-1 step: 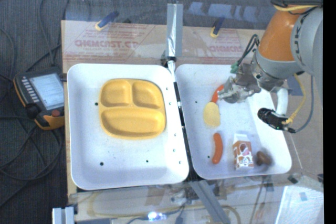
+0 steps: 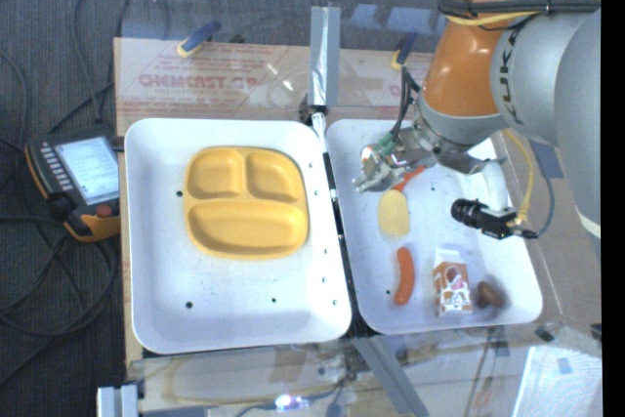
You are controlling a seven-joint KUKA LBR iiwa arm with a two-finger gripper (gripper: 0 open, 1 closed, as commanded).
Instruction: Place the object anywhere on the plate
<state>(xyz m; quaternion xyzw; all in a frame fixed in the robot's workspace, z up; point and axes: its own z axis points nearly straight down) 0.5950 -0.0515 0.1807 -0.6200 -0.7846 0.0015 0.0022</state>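
A yellow plate [image 2: 247,201] with three compartments lies in the left bin [image 2: 156,308]. My gripper [image 2: 374,171] hangs over the upper left part of the right bin [image 2: 518,303], close to the wall between the bins. A thin orange carrot-like piece [image 2: 411,178] lies just right of the gripper, partly under the wrist. A pale yellow oval piece [image 2: 394,214] lies on the bin floor just below the gripper. Farther toward the front lie a red-orange sausage [image 2: 402,275], a small printed carton [image 2: 450,288] and a brown lump [image 2: 488,294].
The grey arm with its orange band [image 2: 469,63] covers the right bin's back right corner. A black fitting on a cable [image 2: 482,215] hangs over the right side of that bin. A handheld control pad [image 2: 78,176] lies on the floor left of the bench.
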